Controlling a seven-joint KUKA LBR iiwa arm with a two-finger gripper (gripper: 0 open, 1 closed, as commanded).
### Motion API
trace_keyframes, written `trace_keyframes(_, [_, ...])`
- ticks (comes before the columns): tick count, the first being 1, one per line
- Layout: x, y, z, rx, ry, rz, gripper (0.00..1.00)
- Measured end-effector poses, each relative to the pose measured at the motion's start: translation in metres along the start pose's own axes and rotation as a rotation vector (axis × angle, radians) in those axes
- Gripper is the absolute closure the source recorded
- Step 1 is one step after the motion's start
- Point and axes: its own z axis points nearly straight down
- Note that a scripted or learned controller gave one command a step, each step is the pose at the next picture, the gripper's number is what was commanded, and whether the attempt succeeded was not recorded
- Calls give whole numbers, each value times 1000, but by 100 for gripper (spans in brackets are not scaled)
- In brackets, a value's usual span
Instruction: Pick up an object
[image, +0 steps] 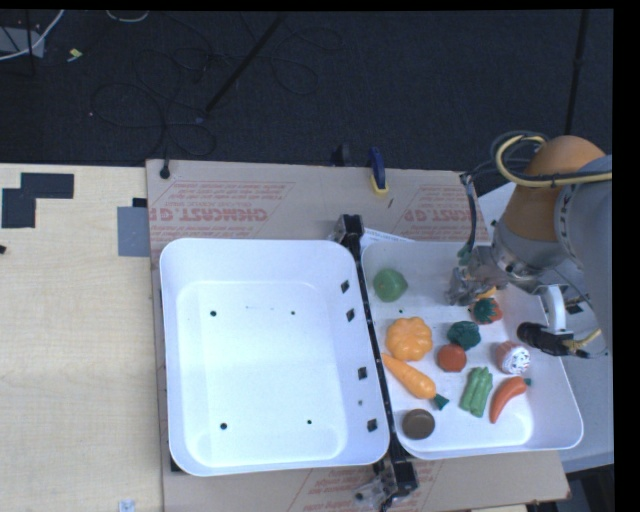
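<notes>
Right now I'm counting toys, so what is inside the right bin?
The right bin holds a green ball, orange pumpkin, carrot, brown piece, red tomato, green pod and red chili. The pincer covers whatever lies under it.

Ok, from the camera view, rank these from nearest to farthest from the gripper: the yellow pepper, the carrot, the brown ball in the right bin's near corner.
Gripper sits toward the right bin's far edge.
1. Yellow pepper, mid-bin, on the gripper's left in the view.
2. Carrot, just below the pepper.
3. Brown ball, near-left corner of the bin.
</notes>
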Motion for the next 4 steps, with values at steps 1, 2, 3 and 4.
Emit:
trace_keyframes(1, [5,-1,1,2,1,0,100])
trace_keyframes(2, [9,-28,1,4,2,1,100])
trace_keyframes(3, [31,1,0,0,2,-1,100])
trace_keyframes(4, [33,-8,1,4,2,4,100])
